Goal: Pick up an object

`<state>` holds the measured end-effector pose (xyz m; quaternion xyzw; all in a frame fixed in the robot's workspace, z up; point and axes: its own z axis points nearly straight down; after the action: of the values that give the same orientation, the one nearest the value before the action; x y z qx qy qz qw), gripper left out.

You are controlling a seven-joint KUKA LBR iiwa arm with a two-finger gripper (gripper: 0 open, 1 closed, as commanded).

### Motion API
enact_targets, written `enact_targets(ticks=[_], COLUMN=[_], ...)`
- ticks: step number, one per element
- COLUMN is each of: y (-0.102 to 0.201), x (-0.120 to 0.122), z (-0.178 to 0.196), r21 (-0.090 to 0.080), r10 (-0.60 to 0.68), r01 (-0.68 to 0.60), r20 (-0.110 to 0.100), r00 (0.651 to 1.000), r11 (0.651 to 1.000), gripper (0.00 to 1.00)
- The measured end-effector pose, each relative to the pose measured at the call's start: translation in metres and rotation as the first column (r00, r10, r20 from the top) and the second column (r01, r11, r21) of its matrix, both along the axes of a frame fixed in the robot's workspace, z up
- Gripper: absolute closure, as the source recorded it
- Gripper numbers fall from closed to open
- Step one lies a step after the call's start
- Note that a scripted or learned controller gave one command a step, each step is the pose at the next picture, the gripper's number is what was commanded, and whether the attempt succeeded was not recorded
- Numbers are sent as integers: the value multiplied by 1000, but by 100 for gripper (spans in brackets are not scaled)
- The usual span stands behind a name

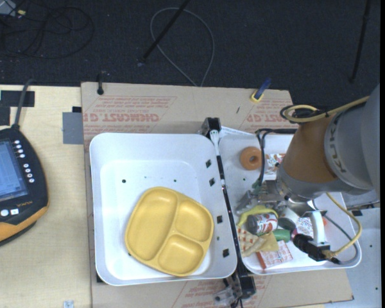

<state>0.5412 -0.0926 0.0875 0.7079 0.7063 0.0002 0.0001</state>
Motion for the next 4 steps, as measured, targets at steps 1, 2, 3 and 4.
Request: enact_targets(ticks=[1,2,3,4], y=[-7,-33,-47,-50], x=[-34,-43,-40,-41], z=[0,1,0,9], r21=[1,8,7,6], r10=[1,8,10,2], r01=[-1,-8,-10,-2], r20=[1,1,2,-1], r00=[1000,1000,1000,1000], r11=[1000,1000,1000,1000], gripper=[0,0,0,100])
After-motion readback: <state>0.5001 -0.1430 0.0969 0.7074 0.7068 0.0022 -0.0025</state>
